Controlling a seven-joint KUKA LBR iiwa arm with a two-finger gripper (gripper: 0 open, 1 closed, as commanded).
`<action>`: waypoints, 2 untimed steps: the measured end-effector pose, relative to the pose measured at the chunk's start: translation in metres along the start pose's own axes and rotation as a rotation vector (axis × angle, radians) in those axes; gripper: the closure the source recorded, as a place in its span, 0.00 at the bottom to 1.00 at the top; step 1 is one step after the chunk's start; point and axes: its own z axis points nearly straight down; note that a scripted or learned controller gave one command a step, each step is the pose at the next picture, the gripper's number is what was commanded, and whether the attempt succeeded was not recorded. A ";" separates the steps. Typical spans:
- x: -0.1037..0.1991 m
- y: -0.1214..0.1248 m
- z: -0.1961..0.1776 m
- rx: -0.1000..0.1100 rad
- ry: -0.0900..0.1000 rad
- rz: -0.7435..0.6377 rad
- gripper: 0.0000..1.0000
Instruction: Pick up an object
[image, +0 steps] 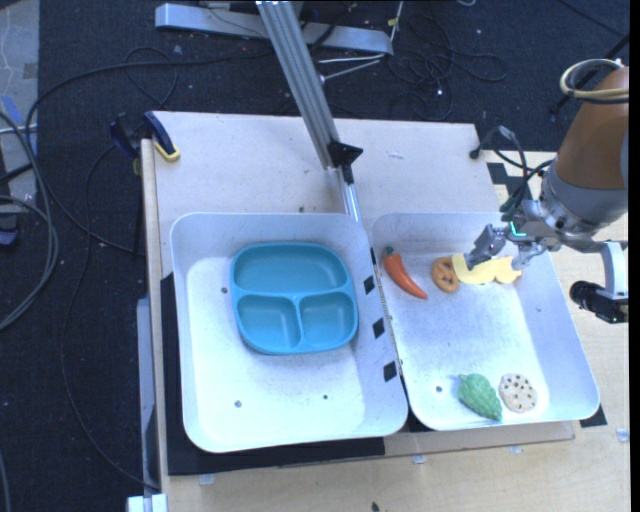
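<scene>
Pale wood bench (260, 165) under two shallow white bins, side by side, dark floor w/ cables behind. Left bin (200, 400): held blue divided tray (295, 298), three compartments, roughly centred. Right bin (560, 330): held orange carrot-like piece (406, 276) near the shared wall, lying aslant; small round orange piece (445, 274) just beside it; yellow piece (488, 270) just right of that, touching or nearly so. Near front rim: green leafy piece (481, 396) w/ speckled cookie (517, 392) right next to it, both well apart from the upper group. Arm reached in from the right, orange band high at the frame edge. Gripper (497, 245) sat low over the yellow piece, right at its upper edge; fingers too small and dark to read — couldn't tell if wide, narrow or closed on anything. Likely target, judging by nearness: yellow piece, directly below and slightly forward of the fingertips, long axis running about left-right across the bin, so a close across its short side looked the natural bet. Round orange piece crowded its left end — risk of a nudge or a double catch. Nothing seen lifted clear of the bin floor; pick judged not yet done.
</scene>
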 end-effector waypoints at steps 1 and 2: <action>0.000 0.001 -0.001 -0.003 -0.001 0.000 0.00; 0.009 0.004 0.048 0.001 0.000 -0.002 0.00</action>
